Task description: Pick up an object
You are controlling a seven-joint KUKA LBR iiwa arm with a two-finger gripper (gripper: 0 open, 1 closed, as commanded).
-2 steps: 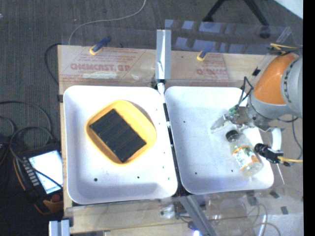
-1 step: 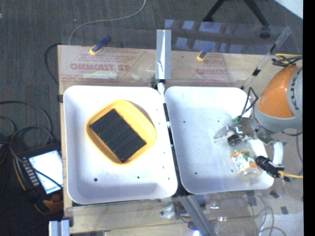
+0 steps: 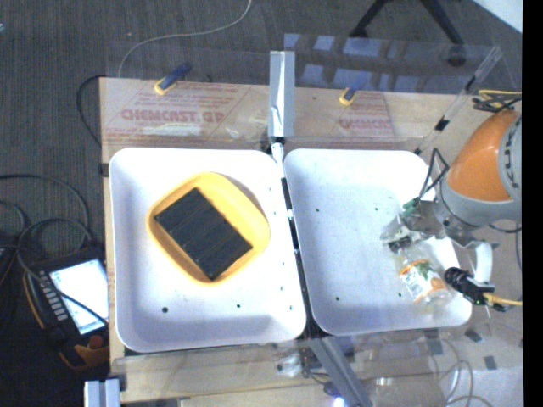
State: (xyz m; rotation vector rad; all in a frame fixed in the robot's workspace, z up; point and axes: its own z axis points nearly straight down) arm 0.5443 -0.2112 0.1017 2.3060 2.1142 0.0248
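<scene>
Fingers (image 3: 405, 230) near right bin (image 3: 339, 227) edge; bottle (image 3: 420, 280) beside

Loads of open floor in the right bin (image 3: 356, 227), pretty much everything left of the small clear bottle (image 3: 422, 280) lying near its right wall, so coming in from the left or middle looks easy. Tight on that right side though, with the arm (image 3: 484, 176) hanging over the rim and the gripper (image 3: 405, 227) just above the bottle. Left bin (image 3: 136, 312) mostly taken up by a yellow dish (image 3: 254, 219) with a dark pad (image 3: 204, 232) in it, leaving just a strip along the walls and near edge.
</scene>
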